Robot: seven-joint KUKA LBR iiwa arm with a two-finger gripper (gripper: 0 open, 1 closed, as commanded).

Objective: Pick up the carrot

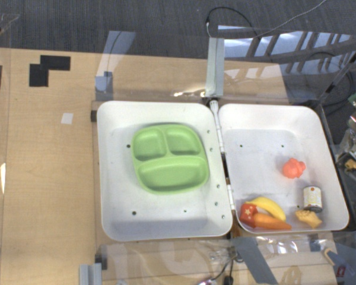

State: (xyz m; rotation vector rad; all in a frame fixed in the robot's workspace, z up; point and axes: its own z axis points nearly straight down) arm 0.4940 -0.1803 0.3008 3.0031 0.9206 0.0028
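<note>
One carrot (272,221) lies beside one banana (269,207) in the right-hand bin (267,129).

Robot lab — bench (41,177), twin bins (166,114), cables (273,25)

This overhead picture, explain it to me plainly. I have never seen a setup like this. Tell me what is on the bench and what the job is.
One fixed camera looks down at a slant on a bench with two shallow white bins side by side. The left bin holds a green divided plate. The right bin holds toy food near its front edge: the carrot, lying against a yellow banana and a red piece. Further right sit a small can and a tan piece, with an orange-pink toy behind them. A robot arm is meant to reach in from the right and lift the carrot, which lies untouched.
</note>
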